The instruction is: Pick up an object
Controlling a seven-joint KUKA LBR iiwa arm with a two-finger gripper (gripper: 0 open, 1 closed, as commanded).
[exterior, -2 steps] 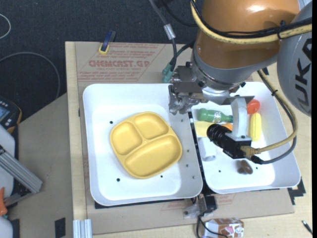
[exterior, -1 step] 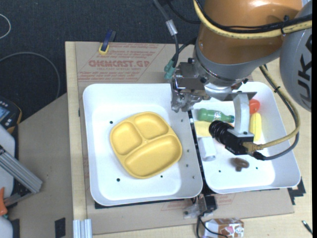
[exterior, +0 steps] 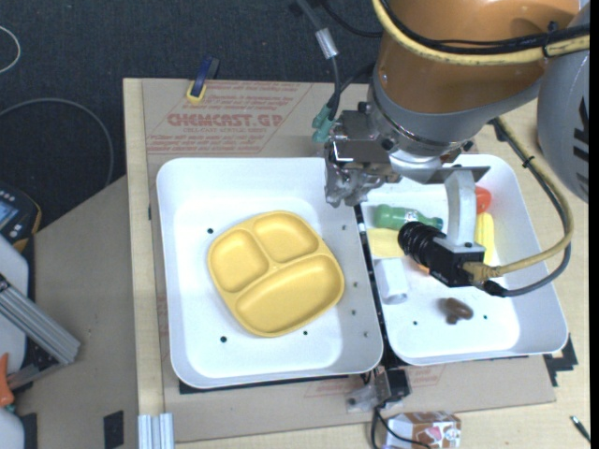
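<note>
Two bins: yellow tray (exterior: pixel 275 271) alone left; gripper (exterior: pixel 348 187), state unclear, crowds the cluttered right bin (exterior: pixel 524 330).

Glossy yellow three-compartment plastic plate (exterior: pixel 275 271), white shallow bins (exterior: pixel 182 251), small brown lump (exterior: pixel 457 311), green bottle-shaped toy (exterior: pixel 401 216), tan counter (exterior: pixel 150 120).

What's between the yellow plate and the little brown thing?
In the camera view, between the yellow plate and the brown thing lie the bins' meeting rims and a small white block.

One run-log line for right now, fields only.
arm: over right bin | left bin: yellow divided plate | right bin: green item, brown piece | grasp: none seen
</note>
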